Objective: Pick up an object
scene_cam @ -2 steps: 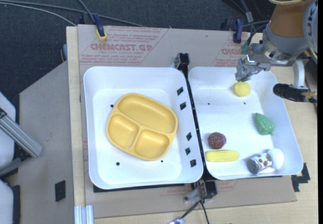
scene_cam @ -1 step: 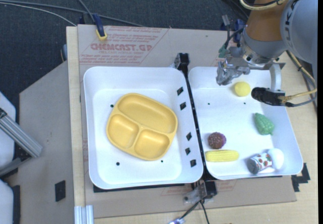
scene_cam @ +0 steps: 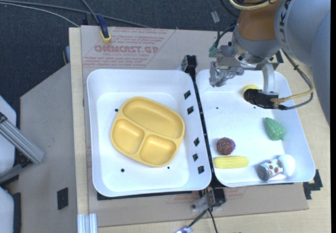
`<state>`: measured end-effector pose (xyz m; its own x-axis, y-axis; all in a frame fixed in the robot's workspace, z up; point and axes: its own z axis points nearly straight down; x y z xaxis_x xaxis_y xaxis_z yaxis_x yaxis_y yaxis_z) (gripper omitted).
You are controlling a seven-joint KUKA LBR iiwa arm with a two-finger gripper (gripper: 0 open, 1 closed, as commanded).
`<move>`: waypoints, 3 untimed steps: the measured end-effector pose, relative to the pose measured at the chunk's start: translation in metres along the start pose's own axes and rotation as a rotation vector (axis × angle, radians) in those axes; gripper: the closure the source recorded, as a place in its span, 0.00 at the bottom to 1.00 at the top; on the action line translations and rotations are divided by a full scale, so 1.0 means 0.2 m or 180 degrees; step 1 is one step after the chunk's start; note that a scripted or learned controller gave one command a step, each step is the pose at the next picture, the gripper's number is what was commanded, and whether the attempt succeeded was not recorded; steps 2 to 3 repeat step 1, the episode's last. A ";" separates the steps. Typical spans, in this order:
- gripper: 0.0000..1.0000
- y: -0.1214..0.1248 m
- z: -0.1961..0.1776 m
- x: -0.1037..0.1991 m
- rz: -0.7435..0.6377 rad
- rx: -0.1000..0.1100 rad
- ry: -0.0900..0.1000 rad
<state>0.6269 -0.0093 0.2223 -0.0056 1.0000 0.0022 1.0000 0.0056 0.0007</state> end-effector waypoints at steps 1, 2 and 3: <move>1.00 -0.04 -0.03 0.22 0.0003 0.0011 0.0000; 1.00 -0.04 -0.03 0.22 0.0003 0.0011 0.0000; 1.00 -0.04 -0.03 0.22 0.0003 0.0011 0.0000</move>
